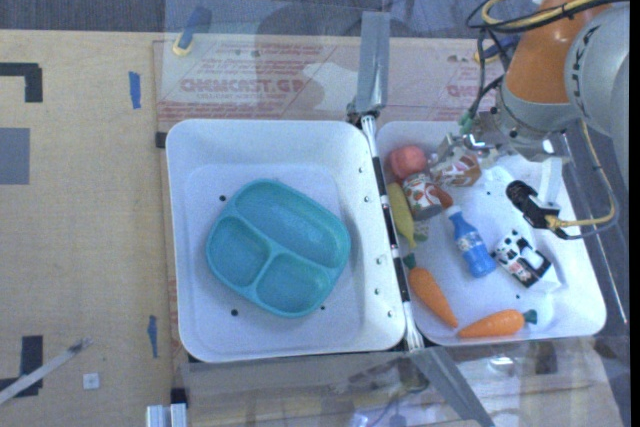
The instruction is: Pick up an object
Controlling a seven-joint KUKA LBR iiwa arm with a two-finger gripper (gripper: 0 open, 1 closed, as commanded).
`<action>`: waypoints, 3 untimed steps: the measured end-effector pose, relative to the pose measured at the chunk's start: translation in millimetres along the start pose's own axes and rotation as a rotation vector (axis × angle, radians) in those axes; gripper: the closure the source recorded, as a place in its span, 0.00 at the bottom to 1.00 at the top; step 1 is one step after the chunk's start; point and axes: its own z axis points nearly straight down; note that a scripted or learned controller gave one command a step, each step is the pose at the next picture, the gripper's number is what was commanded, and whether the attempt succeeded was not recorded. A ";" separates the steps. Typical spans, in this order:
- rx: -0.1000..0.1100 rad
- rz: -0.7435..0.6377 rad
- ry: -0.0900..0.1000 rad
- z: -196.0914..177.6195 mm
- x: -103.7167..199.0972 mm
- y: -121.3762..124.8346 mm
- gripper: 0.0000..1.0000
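Nearest, right bin (pixel 580 310): two carrots, one (pixel 492 323) lying along the front wall, one (pixel 434 297) slanting toward the divider. Mid-bin: blue bottle (pixel 472 243), black-and-white cow toy (pixel 523 258), banana (pixel 400 213) lengthwise against the divider. Farther: can (pixel 424 194), red apple (pixel 406 161). Farthest: gripper (pixel 468 153) above the back corner; jaw state cannot be told. Likely target, the can, lies just left and nearer. Left bin (pixel 190 215): teal divided plate (pixel 278 247).

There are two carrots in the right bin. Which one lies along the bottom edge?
The carrot with its green end pointing right; the other carrot lies slanted beside the bin's left wall.
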 end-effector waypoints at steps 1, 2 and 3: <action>-0.026 -0.041 0.000 8.3 -19.5 -6.3 0.00; -0.010 -0.061 -0.006 9.0 -18.3 0.5 0.00; -0.008 -0.227 -0.002 10.9 -26.1 6.9 0.00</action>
